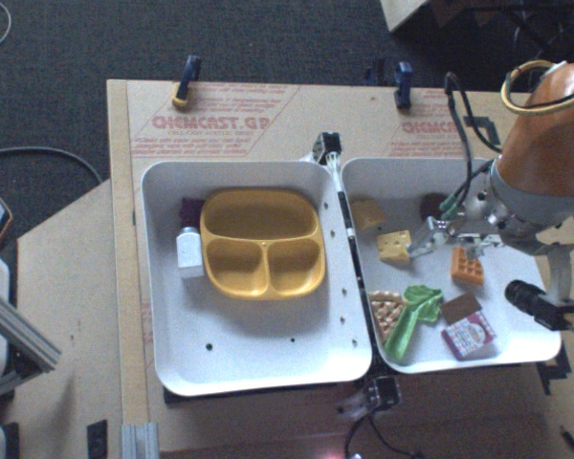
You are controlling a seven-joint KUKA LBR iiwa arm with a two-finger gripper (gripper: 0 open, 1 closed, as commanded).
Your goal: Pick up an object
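The right bin (526, 347) holds several small items. There is a yellow cheese wedge (394, 246), a tan bread piece (367, 214), a dark brown lump (432, 205) and an orange waffle (467, 268). Nearer the front lie a green piece (409, 318), a lattice cracker (384, 310), a brown block (461, 306) and a pink packet (469, 336). My gripper (450, 236) hangs low over the bin's middle, between the cheese wedge and the orange waffle, just above the waffle. Nothing is visibly held.
The left bin (163, 285) carries a yellow divided plate (263, 243), with a white bottle (189, 251) and a dark purple item (191, 207) at its left. The arm's grey and orange body (545, 151) overhangs the right bin's far right side.
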